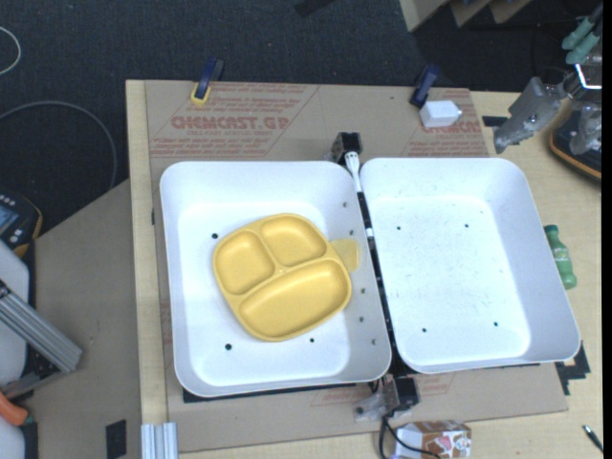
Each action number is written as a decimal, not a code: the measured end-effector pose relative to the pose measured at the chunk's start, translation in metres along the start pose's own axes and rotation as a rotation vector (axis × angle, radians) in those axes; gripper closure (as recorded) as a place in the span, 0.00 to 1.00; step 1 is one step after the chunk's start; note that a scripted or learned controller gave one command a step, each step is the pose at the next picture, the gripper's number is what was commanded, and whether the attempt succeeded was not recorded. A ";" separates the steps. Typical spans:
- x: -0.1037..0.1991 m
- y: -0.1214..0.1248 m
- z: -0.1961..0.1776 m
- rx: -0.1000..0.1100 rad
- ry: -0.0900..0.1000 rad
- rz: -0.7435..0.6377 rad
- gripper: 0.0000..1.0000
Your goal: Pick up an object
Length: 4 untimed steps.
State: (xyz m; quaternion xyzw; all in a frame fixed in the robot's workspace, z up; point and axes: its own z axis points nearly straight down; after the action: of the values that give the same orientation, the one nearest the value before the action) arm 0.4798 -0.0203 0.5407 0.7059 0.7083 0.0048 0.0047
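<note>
A yellow plate (282, 275) with three compartments lies flat in the left white bin (182, 208), a little right of that bin's middle. A small flat yellow piece (347, 252) pokes out from under the plate's right edge, so most of it is hidden. My gripper (513, 127) hangs at the far upper right, outside both bins, beyond the back right corner of the right bin (459, 256). It is far from the plate, and nothing shows in it.
A green object (560, 256) sits just outside the right bin's right rim. A white block (440, 114) and blue clamps (206, 79) rest on the cardboard behind the bins. A black fitting (348, 146) sits between the bins at the back, and cables (402, 424) lie at the front.
</note>
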 end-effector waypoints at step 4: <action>0.018 -0.006 0.238 0.025 -0.003 0.014 1.00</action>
State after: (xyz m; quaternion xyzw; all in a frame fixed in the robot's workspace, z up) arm 0.4768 -0.0020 0.3022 0.7108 0.7033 -0.0052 -0.0032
